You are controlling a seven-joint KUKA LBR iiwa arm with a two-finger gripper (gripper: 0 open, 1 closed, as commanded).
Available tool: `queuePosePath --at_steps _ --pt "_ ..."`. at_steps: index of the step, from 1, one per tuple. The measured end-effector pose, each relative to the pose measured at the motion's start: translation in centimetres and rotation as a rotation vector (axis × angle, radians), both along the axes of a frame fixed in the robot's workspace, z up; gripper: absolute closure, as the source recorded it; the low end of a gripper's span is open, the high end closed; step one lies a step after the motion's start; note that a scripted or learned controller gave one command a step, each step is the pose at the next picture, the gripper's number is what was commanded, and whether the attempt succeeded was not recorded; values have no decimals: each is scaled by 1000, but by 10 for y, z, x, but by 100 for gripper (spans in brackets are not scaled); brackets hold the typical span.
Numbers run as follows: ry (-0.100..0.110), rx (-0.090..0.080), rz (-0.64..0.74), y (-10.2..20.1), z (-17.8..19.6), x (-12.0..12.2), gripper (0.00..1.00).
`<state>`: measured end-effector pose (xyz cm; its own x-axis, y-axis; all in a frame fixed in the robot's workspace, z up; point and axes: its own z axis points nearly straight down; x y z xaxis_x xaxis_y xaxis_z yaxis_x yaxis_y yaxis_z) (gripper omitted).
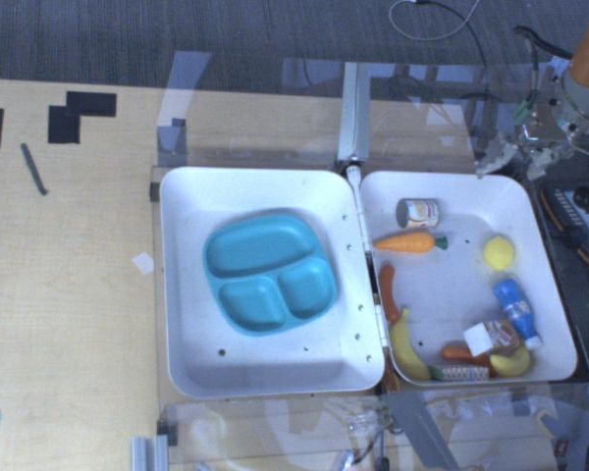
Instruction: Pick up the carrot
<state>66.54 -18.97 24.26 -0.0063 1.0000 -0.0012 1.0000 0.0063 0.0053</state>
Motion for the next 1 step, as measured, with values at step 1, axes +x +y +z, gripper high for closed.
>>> queuePosePath --at_steps 1 --pt "2 2 -29 95 -109 -12 0"
